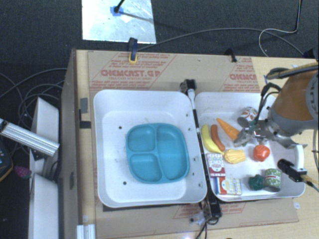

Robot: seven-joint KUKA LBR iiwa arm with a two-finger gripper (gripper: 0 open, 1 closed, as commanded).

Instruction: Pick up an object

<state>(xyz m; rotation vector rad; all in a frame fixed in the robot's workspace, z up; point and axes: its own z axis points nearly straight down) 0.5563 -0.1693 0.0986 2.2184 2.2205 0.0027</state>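
Arm reached in from the right over the right bin [299, 190]; tool [245, 136] sat low among the toy food, near the middle of that bin. Whether the tool was apart or together could not be told at this resolution, and nothing was visibly clamped in it.

Candidate objects, all in the right bin: carrot [228, 128] just left of the tool, sausage [217, 137] and banana [210, 139] side by side by the left wall, yellow corn piece [235, 156] just below the tool, tomato [260, 153] to its lower right, small can [247, 114] above it, cartons [216, 164] and a green piece [256, 182] nearer the front edge. Left bin [112, 108] held a blue divided plate [157, 151].

Judgement: step in hand was the descent onto a target, likely the carrot or the corn. To do it well, the tool should centre over one item alone, close across its narrow side, and stay off the crowded banana-sausage pair. Rounded plastic would slip if caught off-centre, so lift slowly
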